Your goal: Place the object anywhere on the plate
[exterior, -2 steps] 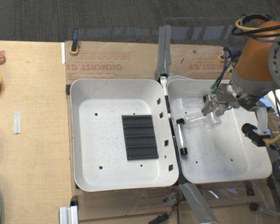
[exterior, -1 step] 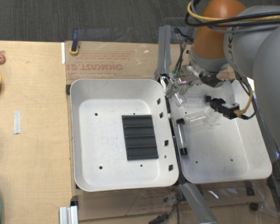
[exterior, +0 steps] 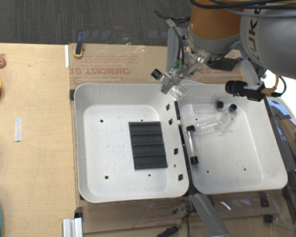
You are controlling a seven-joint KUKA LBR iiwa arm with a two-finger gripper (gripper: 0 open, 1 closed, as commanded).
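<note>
I hang over the bins' back rim, my gripper (exterior: 168,84) pinching a clear vial (exterior: 171,89). The plate (exterior: 147,144) sits well apart in the left bin (exterior: 89,132). The slick vial could slip loose midway.

Looking like a robotics lab or test bench; two shallow white bins (exterior: 84,147) sitting side by side on a cardboard sheet (exterior: 113,63) over a plywood bench (exterior: 29,107); grey industrial arm (exterior: 266,19) with an orange band reaching in from the right, cables trailing; clear plastic vials (exterior: 212,125) lying loose in the right bin; dark carpet (exterior: 64,9) running behind.
</note>
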